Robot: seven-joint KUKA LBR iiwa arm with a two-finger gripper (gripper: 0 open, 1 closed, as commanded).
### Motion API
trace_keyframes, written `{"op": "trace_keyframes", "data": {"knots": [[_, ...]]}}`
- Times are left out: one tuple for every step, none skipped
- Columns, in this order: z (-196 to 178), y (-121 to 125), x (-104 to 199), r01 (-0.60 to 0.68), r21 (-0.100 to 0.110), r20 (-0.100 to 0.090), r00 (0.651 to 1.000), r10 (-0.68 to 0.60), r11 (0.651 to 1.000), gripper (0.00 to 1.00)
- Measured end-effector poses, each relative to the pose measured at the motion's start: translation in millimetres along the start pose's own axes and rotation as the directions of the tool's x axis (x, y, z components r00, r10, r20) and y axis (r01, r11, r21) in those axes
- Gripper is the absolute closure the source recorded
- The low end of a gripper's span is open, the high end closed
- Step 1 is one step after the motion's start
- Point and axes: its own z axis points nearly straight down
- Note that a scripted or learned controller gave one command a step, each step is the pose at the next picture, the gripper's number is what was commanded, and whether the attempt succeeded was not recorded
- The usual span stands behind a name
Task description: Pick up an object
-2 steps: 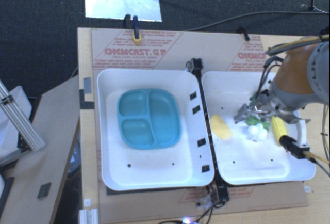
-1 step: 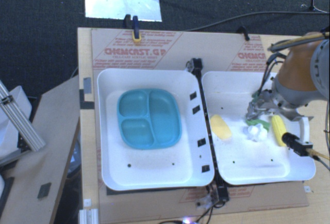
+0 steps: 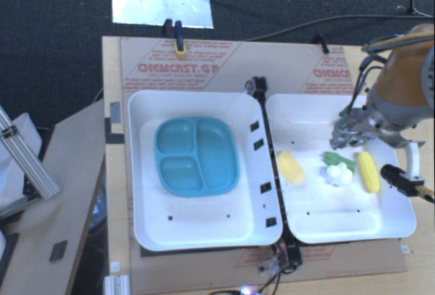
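blue divided plate [image 3: 197, 155] in left bin [image 3: 146, 219] | yellow-tipped clamp [image 3: 179, 39] (bench's far edge)

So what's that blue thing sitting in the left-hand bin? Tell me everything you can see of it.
The blue plate is a teal divided plate, squarish with rounded corners, plastic by the look of it. Raised ridges split it into three compartments: two smaller ones on the left and one larger on the right. It lies flat, slightly turned, near the middle of the left bin, resting on the bin's white floor.
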Motion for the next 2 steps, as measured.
{"op": "trace_keyframes", "data": {"knots": [[-63,9,0,0.001,-0.003,0.001,1.0,-0.001,1.0,1.0],[-83,10,0,0.001,0.003,0.0,1.0,-0.001,1.0,1.0]]}}
